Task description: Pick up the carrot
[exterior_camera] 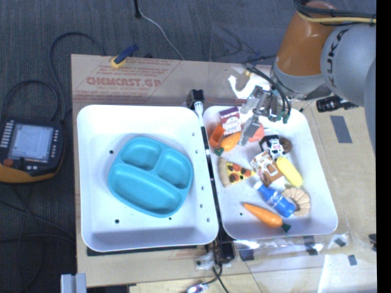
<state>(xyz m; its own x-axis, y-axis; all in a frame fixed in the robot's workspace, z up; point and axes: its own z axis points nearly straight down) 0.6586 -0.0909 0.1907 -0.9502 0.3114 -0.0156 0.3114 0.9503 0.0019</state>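
— Where's the pincer right now?

— I see it low in the upper part of the right bin, right of the frame's centre. The grey arm with its orange band comes in from the upper right. I cannot tell whether the pincer is spread or pressed together; the tip blurs into the toys below it.

— What sits under it?

— Just beside the tip lies an orange toy, with a small purple box above it.

— And the carrot?

— The carrot lies flat near the bottom edge of that same bin, well apart from the pincer, its pointed end toward the left. A blue bottle lies just above it, and a pale ridged toy is to the right.

— Anything else?

— A pizza slice lies mid-bin and a yellow piece sits toward the bin's right. The left bin holds a blue divided plate. At the frame's left edge, off the counter, rests a handheld control pad.
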